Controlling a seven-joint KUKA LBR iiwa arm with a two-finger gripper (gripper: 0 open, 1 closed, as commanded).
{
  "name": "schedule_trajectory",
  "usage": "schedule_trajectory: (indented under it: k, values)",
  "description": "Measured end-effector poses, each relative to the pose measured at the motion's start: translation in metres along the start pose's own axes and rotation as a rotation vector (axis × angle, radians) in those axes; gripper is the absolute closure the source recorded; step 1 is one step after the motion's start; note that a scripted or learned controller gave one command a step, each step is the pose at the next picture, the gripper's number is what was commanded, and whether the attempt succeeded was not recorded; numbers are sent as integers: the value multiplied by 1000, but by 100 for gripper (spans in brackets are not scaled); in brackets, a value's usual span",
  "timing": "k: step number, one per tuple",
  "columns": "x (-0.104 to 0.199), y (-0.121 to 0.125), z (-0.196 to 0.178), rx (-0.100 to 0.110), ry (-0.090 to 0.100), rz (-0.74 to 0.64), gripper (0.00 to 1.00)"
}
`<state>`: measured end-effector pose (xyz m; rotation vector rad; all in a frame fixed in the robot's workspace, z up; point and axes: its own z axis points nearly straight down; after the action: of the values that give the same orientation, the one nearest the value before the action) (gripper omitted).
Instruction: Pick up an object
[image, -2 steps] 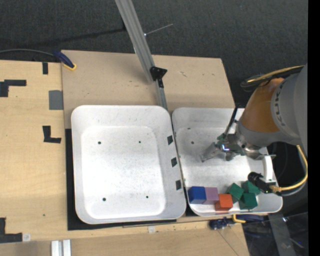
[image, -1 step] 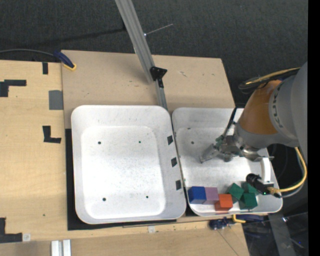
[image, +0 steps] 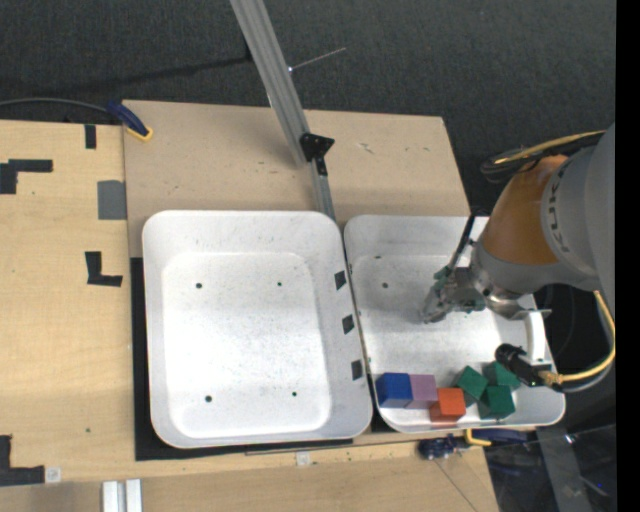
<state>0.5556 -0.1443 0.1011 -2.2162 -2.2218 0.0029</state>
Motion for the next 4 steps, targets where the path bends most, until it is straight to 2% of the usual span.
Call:
schedule_trajectory:
  k: [2,3,4]
  values:
    - [8,10,-121,-9,-3,0,100]
    - [9,10,-138,-4,-1,1,100]
    - [61,22,-146,-4,1,-4,100]
